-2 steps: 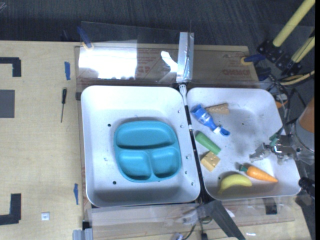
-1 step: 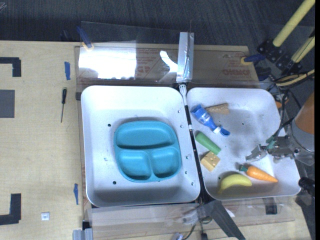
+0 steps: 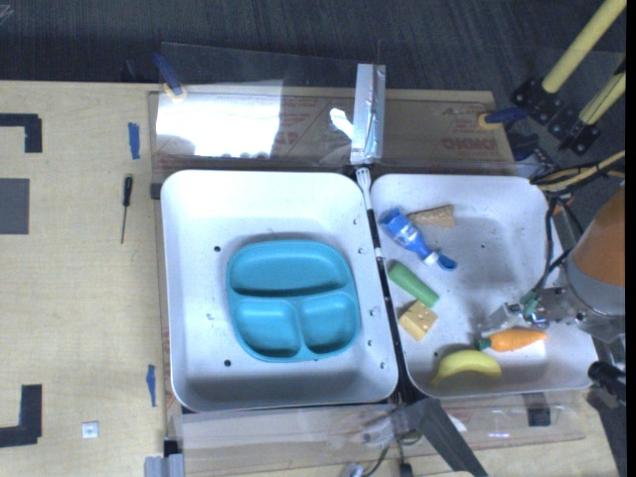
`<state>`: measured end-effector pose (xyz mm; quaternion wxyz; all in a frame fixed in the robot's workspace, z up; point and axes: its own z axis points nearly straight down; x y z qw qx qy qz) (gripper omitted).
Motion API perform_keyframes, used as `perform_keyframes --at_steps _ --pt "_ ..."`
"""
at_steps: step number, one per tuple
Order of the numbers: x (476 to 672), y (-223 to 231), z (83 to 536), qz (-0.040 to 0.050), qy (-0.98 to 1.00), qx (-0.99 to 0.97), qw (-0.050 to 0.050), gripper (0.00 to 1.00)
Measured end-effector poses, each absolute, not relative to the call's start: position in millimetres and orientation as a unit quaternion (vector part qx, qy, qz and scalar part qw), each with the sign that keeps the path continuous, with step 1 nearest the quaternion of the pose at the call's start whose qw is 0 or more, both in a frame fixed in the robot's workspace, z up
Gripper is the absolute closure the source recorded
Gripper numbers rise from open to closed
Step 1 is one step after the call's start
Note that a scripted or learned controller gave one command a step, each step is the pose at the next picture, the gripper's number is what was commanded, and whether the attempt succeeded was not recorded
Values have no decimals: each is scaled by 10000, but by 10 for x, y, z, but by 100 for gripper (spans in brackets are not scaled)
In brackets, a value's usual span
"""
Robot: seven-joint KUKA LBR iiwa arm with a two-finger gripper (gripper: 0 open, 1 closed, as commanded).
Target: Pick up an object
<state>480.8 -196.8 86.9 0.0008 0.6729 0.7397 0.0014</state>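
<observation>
Carrot [image 3: 516,341]: the likely target, lying near the front right corner of the right bin [image 3: 502,195], just behind the banana [image 3: 467,365].
Gripper [image 3: 509,315]: low over the carrot's left end; the fingers blur into glare, so I cannot tell whether they are apart or closed, nor whether they touch it.
Doing it well: straddle the carrot across its narrow width, settle low, close squarely, lift straight up clear of the banana and the bin wall.
Left bin [image 3: 189,266]: holds one blue divided tray [image 3: 292,297], its three compartments bare.
Right bin contents: blue bottle [image 3: 414,238], green stick [image 3: 412,284], tan wedge [image 3: 431,217], yellow block [image 3: 417,320], all well apart from the carrot.
</observation>
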Motion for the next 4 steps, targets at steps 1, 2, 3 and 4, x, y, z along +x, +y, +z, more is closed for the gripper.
perform_keyframes --at_steps 1,2,3,4 --pt "5444 -1631 871 23 6994 7148 26 0" --pt "5781 -951 876 32 7046 7096 33 0" --pt "4795 -1186 877 6 6694 7429 9 0" --pt "4822 -1183 988 31 6695 7428 44 100"
